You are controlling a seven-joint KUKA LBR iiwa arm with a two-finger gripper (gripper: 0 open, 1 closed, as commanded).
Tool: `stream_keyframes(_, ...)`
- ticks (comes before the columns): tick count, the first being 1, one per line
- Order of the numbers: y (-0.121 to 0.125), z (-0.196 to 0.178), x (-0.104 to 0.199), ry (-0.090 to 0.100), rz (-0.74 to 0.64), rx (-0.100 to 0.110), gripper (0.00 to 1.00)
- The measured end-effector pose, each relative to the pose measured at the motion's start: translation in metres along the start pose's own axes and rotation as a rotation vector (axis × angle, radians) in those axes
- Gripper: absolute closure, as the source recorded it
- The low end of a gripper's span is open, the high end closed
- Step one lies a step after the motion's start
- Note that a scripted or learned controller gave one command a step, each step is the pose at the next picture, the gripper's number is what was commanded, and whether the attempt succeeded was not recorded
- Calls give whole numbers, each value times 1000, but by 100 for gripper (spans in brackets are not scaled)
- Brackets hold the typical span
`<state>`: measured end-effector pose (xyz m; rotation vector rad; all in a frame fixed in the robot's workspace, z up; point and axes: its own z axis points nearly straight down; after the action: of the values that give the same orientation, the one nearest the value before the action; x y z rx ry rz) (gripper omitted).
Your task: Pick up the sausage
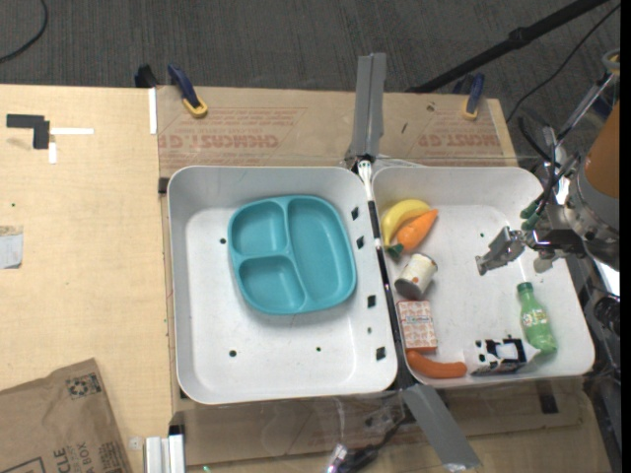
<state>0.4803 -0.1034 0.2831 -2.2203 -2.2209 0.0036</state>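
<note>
Lying along the near wall of the right bin point(567, 264), the sausage point(437, 366) is found just below a small pink carton point(417, 324) and beside a black-and-white item point(499, 353) whose nature cannot be made out. The gripper point(498, 251) is seen well apart from it, above the bin's bare middle, probably because an approach has not yet been lined up. Whether it is released or clenched cannot be told, and nothing is seen held. A banana point(401, 215) and carrot point(416, 230) are crowded against the divider with a small can point(417, 274), while a green bottle point(537, 317) lies toward the right wall. A teal plate point(292, 254) is set in the left bin point(197, 294). Much of the arm is cut off at the frame's edge.
</note>
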Motion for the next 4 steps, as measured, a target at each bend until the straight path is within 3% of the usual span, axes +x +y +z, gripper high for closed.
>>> stream_keyframes(1, 5, 93, 74, 1, -244, 1, 0)
stream_keyframes(2, -2, 92, 158, 0, -301, 0, 0)
stream_keyframes(3, -3, 92, 179, 0, -494, 0, 0)
stream_keyframes(4, 37, 92, 194, -1, -493, 0, 0)
